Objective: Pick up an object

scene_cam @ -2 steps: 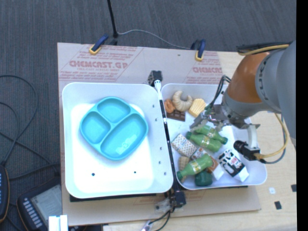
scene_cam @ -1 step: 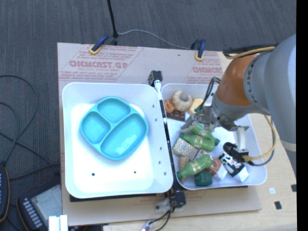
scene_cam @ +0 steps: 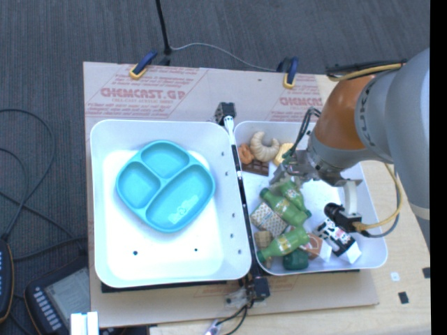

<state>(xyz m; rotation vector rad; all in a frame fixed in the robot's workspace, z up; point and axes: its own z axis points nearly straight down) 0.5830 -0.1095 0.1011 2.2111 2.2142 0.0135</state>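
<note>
End effector: the end effector sits low over the right bin, at the end of the grey arm with its orange band.
End effector state: cannot tell how far it is open, nor whether it has hold of anything; its tip is too dark and cluttered to read.
Green bottle: a green bottle lies tilted just below the end effector, near or touching its tip; which, I cannot tell.
Second green bottle: another green bottle lies farther below, toward the bin's near wall.
Croissant-shaped toy: a tan curled piece lies just left of and above the end effector.
Black-and-white item: a small black-and-white object lies below and right of the end effector.
Left bin: the left bin stands well to the left of the end effector and carries a blue divided plate.
Tabletop: both bins rest on a board printed with red lettering.
</note>
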